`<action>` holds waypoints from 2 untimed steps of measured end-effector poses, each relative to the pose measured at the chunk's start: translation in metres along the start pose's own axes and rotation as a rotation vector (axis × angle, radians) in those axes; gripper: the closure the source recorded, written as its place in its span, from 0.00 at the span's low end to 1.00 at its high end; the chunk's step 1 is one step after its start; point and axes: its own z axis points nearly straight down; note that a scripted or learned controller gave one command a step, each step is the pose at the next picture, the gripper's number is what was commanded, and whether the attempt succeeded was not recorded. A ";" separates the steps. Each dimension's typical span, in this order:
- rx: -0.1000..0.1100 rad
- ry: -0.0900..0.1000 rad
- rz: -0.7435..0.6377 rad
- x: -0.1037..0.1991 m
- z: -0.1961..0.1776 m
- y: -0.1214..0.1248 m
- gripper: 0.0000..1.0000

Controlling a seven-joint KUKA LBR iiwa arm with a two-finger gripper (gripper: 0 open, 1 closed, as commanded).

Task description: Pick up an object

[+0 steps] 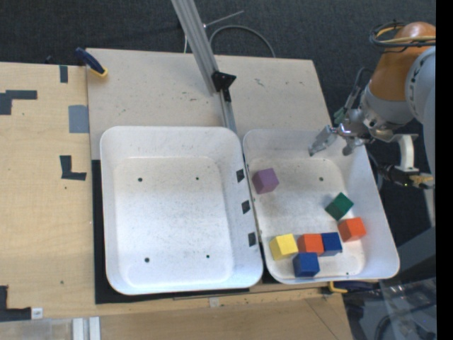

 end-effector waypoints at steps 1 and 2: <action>0.001 0.001 -0.001 0.003 0.060 -0.010 0.00; -0.005 0.000 -0.002 0.003 0.045 -0.008 1.00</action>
